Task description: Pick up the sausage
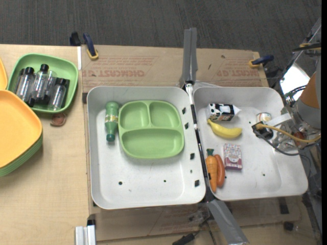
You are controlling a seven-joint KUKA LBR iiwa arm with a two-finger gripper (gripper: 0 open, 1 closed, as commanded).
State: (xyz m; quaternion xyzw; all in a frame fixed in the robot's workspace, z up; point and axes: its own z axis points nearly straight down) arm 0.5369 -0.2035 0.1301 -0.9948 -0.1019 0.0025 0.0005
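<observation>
Camera view, everything referenced to the banana in the right bin.

- sausage: below the banana towards the bin's front-left, lying flat, touching the carrot on its left. Both run lengthwise along the divider side of the bin.
- pink card box: just below the banana, just right of the sausage.
- cow-print carton: just above the banana, touching or nearly so.
- claw: well right of the banana, low over the right bin's right side, well apart from the sausage. Open or closed: cannot tell, too cluttered there. Nothing seen in it.
- left bin: left of the banana; green divided plate in its upper half, green bottle lying just beside the plate's left edge.
- far left of the banana, on the surface: green tray of small bottles, stack of orange plates below it.
</observation>
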